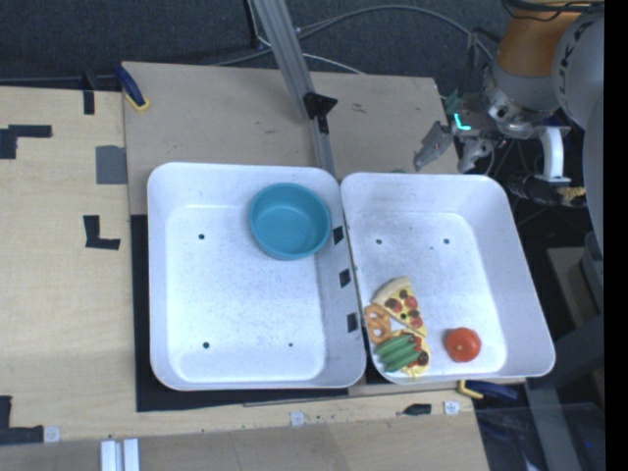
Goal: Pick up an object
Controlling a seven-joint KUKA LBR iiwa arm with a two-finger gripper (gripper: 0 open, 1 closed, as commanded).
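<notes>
The arm (549, 37) enters from the upper right, its grey body and orange band cut off by the frame's top and right edges; the gripper (453, 147) hangs beyond the far rim of the right bin (491, 204), above the bench rather than over the bin's floor; its two fingers look spread apart with nothing between them, though they are small and partly blurred, so their tips are hard to make out.

In the right bin, near its front left corner, lies a pizza-slice toy (397, 324) with red and green pieces on it; its near end touches the bin's rim, and the details of its toppings are too fine to read; a small red tomato-like ball (462, 343) sits just beside it to the right, apart from it.

The left bin (177, 263) holds a blue bowl (288, 221), upright, close to the far right corner; a slanted metal post (294, 62) crosses above the bins' junction and runs out of frame at the top.
</notes>
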